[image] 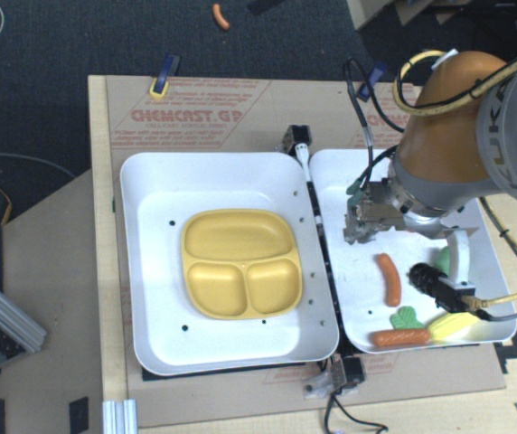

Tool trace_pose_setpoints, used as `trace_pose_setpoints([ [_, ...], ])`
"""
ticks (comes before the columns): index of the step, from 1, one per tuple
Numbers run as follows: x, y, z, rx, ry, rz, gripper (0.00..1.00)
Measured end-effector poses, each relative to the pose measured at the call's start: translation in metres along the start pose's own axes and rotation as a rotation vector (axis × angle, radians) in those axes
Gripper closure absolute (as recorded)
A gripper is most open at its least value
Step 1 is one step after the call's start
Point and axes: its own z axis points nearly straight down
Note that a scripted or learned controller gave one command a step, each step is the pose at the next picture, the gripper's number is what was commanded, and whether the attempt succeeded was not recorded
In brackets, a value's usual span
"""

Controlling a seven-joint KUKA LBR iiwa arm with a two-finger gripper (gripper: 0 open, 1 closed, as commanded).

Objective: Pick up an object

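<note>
The gripper (363, 225) hangs over the right bin (335, 269); whether it is parted or closed cannot be told. The nearest toy sausage (389, 278) lies just below-right of it, long axis roughly up-down, apparently untouched.

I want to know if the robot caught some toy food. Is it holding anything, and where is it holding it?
Nothing is held. The gripper hovers over bare bin floor, and the nearest sausage lies apart from it, below.
</note>
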Motion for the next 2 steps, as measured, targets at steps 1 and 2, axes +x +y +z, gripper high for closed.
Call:
trace_pose_setpoints([
  [1, 0.005, -0.010, -0.006, -0.002, -0.001, 0.004, 1.00],
  [2, 0.012, 0.003, -0.005, -0.006, -0.003, 0.004, 1.00],
])
